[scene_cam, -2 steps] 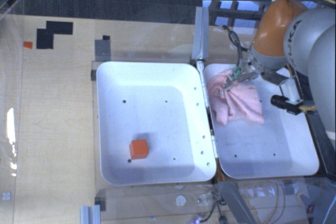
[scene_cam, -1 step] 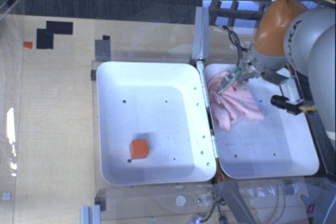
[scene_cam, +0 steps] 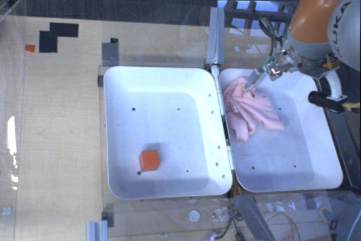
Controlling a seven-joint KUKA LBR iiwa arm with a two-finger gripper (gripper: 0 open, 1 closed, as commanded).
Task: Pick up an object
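On the bench (scene_cam: 56,121), two white bins side by side. Left bin (scene_cam: 163,82) has lots of open floor, just an orange block (scene_cam: 149,160) near its front-left. Right bin (scene_cam: 304,178) has the arm (scene_cam: 316,8) coming in over its back-right rim, cut off at frame edge. Pink cloth (scene_cam: 251,110) is crumpled in the back-left, hard against the divider wall, long axis approx. back-left to front-right. End effector (scene_cam: 252,84) touches cloth's top edge; finger spread can't be told, too small.
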